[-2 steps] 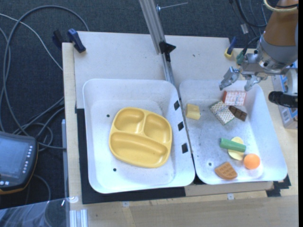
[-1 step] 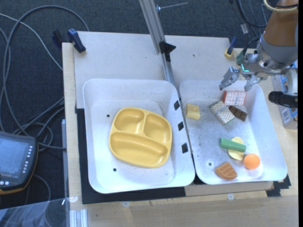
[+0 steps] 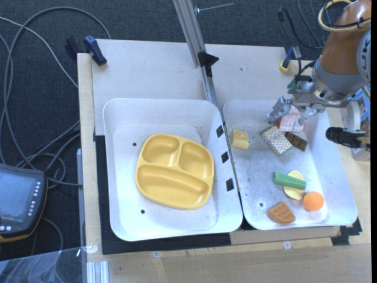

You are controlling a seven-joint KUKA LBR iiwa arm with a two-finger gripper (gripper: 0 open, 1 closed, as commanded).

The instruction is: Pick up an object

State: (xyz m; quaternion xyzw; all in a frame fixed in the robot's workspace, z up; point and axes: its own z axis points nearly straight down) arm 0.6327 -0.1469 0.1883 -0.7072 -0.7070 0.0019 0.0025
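Gripper (image 3: 290,118) low over right bin (image 3: 336,175) (far end), yellow tray (image 3: 175,171) in left bin (image 3: 118,158).

The yellow tray (image 3: 175,171) looks like smooth, slightly glossy plastic; both white bins (image 3: 118,134) seem matt, speckled plastic; the slanted rail (image 3: 187,17) is brushed metal.

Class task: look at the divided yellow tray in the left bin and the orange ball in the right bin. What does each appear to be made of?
Yellow tray: probably moulded plastic, with a smooth, slightly glossy surface, one even colour and soft rounded compartment edges. Orange ball: likely plastic or rubber toy fruit, uniform bright colour with a matte look; too small to tell its texture.
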